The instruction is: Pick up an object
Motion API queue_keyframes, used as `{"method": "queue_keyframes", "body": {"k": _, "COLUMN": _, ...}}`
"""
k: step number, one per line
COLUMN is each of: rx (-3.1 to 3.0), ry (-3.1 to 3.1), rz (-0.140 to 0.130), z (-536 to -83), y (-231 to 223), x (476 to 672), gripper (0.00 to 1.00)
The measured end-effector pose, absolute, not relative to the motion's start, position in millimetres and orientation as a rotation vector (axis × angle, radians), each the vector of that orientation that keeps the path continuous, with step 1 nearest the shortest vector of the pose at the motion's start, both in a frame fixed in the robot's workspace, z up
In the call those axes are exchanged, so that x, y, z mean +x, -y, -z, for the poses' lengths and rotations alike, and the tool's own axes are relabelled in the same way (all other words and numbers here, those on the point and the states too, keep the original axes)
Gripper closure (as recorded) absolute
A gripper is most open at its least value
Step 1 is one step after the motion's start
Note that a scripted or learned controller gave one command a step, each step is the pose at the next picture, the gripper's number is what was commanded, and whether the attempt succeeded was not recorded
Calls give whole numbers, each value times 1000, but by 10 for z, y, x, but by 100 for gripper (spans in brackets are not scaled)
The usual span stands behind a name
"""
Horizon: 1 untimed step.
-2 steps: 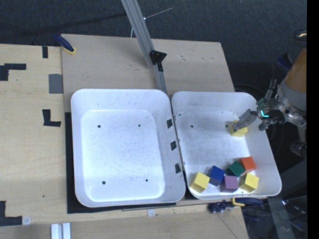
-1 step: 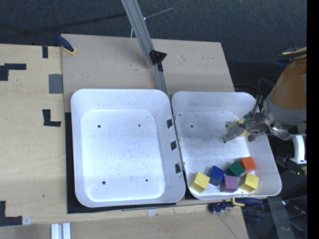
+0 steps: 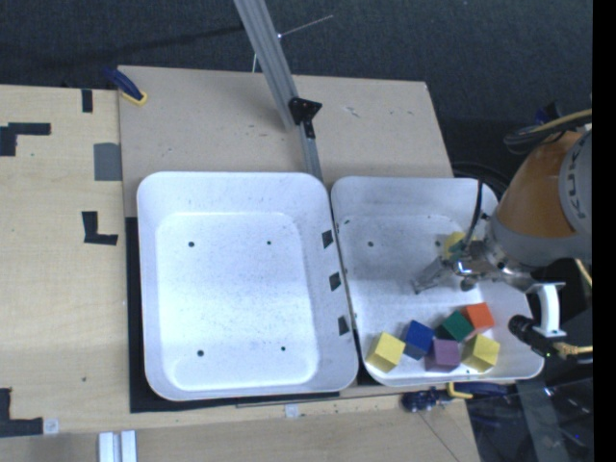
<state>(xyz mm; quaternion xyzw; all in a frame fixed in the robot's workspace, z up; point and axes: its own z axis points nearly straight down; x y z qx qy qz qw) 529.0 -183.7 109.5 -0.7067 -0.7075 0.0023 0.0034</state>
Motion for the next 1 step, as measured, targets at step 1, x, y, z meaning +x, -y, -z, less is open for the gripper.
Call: {"method": "queue_keyframes", "body": {"k": 1, "rx": -2218, "ry": 2221, "rz": -5, "z": -903, "y": 1829, "x": 5283, "gripper": 0}}
